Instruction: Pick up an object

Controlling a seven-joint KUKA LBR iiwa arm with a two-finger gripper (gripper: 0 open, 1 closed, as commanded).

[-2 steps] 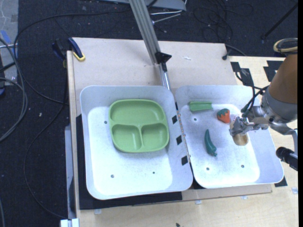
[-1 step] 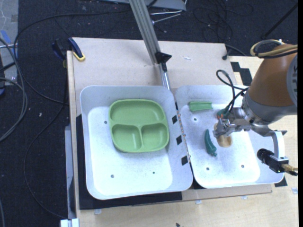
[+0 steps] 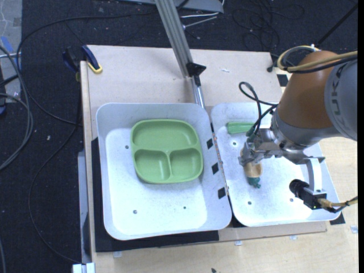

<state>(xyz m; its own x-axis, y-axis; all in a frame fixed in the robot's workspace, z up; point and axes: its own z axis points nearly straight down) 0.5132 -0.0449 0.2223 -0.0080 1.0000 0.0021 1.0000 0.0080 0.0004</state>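
My gripper (image 3: pixel 251 159) hangs over the left part of the right bin (image 3: pixel 273 209). Directly under its tip sits a small tan object with a teal end (image 3: pixel 253 174), touching or nearly touching the gripper. A green stick-shaped object (image 3: pixel 239 128) lies near the bin's far left corner, partly behind the wrist. In the left bin (image 3: pixel 114 209) lies a green divided plate (image 3: pixel 167 151).
A slanted metal pole (image 3: pixel 177 33) rises from the rim between the two bins at the back. A black cable (image 3: pixel 253 98) loops above the right bin. The wooden bench (image 3: pixel 136 67) surrounds both bins.
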